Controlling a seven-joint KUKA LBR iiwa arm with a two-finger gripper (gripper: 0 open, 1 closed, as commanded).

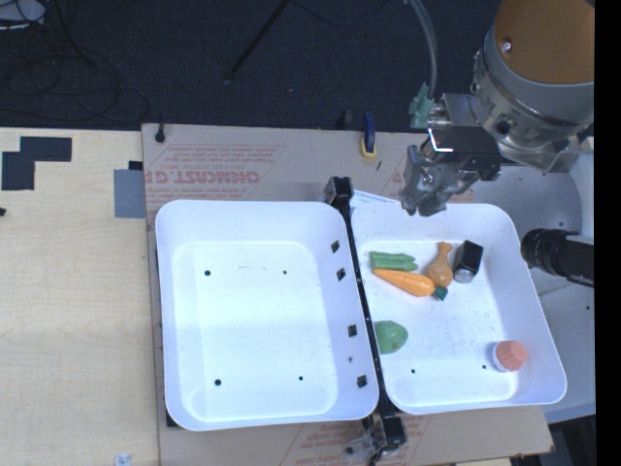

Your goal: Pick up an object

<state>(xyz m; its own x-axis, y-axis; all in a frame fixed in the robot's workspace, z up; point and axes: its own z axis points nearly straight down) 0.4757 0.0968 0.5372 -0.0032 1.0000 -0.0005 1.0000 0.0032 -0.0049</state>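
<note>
Arm [539,51] cropped by top edge; hand [425,200] dark, indistinct.

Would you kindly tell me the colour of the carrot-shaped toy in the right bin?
Orange; the carrot-shaped toy shows best in the camera view.

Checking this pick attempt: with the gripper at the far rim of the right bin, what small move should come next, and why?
Probably bring the gripper nearer the camera and down toward the carrot. The gripper hangs over the right bin's far rim, and the carrot lies in the cluster closest to it, beside a green pod.
</note>
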